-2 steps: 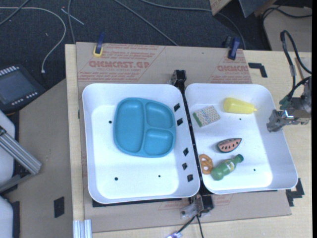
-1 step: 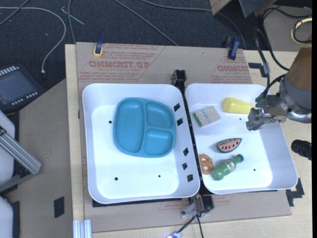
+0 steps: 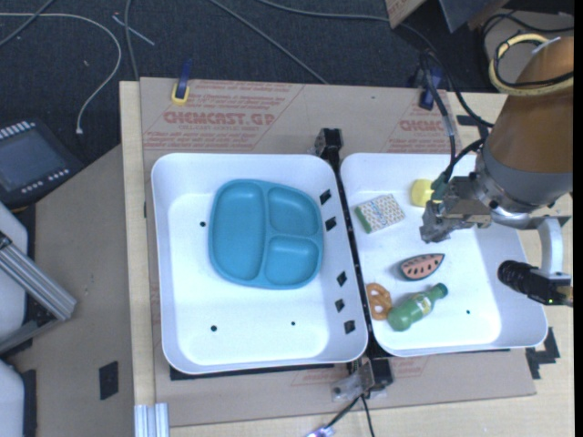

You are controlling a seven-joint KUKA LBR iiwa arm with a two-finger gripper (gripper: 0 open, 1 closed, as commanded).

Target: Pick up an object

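We log the gripper [image 3: 435, 223] at right of frame, above the watermelon slice [image 3: 420, 266], beside the yellow piece [image 3: 421, 191]; grip state unreadable.

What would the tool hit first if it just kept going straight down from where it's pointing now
Most likely the bare white floor of the right bin. The tool hangs above it, between the yellow piece and the watermelon slice. Depth is hard to judge from this slanted view, so it might clip the slice.
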